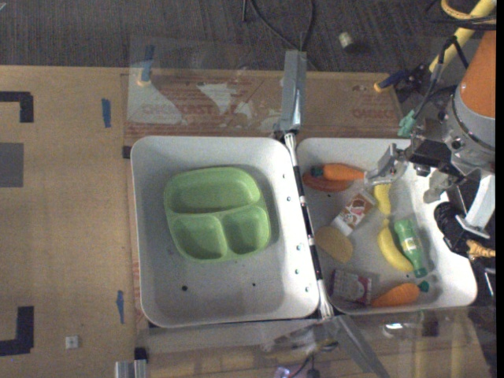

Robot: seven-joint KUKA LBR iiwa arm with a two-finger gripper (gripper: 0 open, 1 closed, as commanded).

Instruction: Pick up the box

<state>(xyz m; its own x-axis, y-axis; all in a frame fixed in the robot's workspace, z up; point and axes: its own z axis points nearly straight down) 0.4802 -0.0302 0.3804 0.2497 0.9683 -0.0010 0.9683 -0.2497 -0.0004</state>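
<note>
Gripper (409, 162) is seen above the right bin (465, 290), near its far edge; finger spacing cannot be told. Nothing is seen held. Box (355, 212) lies mid-bin, beside the carrot (335, 174).

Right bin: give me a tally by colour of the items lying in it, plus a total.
Orange: 2, carrot and carrot
Yellow: 2, banana and banana
Green: 1, bottle
White and red: 1, box
Tan: 1, round flat piece
Dark red: 1, packet
Total: 8
</note>
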